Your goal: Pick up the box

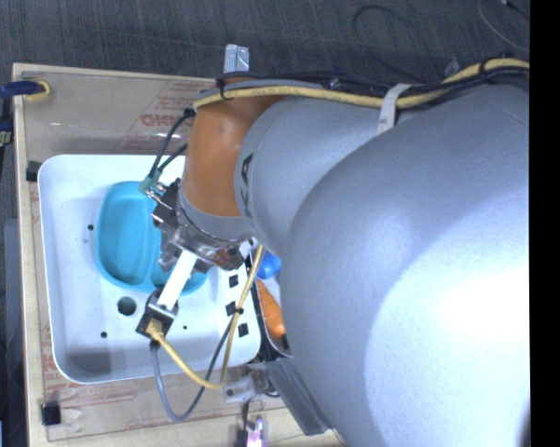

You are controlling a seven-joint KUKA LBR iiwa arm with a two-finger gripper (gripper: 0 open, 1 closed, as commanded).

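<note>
One blue bowl (pixel 129 236) lies in the white bin (pixel 70 347) on the view's left. The hand (pixel 198 248) hangs at the bowl's right edge, tucked under the grey arm (pixel 401 250). I cannot tell if the hand is apart or together. The box is hidden, probably beneath the arm. To do this well, I'd centre over the box, clear of the bowl, then lower squarely.

View: I look down on the surface (pixel 93 82) at a slant, from above.
Nearness: arm (pixel 401 250) looms close at frame right.
</note>
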